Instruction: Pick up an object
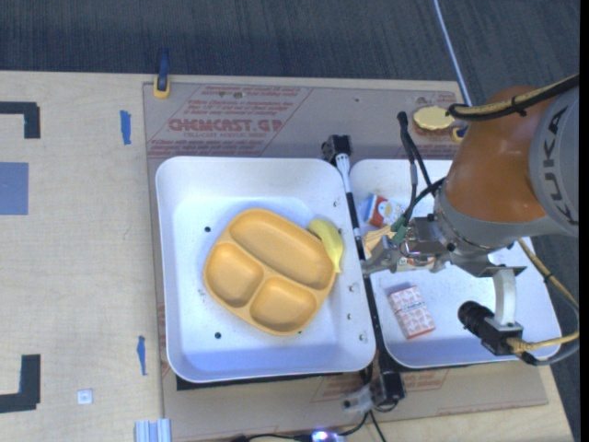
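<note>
A yellow three-section plate point(267, 270) lies in the left bin point(184, 247), with a yellow banana-like piece point(329, 240) against its right side. In the right bin point(442, 350) lie a small red-and-white patterned box point(411, 309), a red, white and blue packet point(378, 208) and a tan item point(375, 239). My gripper point(379, 261) hangs low at the left edge of the right bin, beside the divider between the bins. It is just above the tan item and up-left of the patterned box. The arm's orange band point(497, 168) hides the right bin's back part.
A yellow disc point(430, 118) rests on the bench behind the right bin. A black fitting point(338, 145) stands at the back between the bins. A black attachment with cable point(488, 328) hangs off the arm over the right bin's front right.
</note>
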Action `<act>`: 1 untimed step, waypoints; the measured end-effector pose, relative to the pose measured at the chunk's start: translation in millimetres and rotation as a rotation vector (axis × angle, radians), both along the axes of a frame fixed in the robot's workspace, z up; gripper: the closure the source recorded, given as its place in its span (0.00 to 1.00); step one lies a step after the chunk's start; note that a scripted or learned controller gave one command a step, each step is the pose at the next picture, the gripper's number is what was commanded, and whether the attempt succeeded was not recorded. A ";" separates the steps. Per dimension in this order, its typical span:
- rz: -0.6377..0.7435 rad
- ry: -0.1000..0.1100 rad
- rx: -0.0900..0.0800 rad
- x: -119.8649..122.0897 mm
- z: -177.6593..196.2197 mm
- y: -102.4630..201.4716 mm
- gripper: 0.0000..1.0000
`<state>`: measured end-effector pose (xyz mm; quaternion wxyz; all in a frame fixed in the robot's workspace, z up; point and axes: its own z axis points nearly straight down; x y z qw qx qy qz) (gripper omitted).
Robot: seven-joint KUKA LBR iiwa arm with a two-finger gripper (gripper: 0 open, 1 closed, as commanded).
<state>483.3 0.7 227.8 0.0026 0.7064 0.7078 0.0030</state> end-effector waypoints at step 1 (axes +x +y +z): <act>0.001 -0.003 0.000 1.4 10.2 0.3 1.00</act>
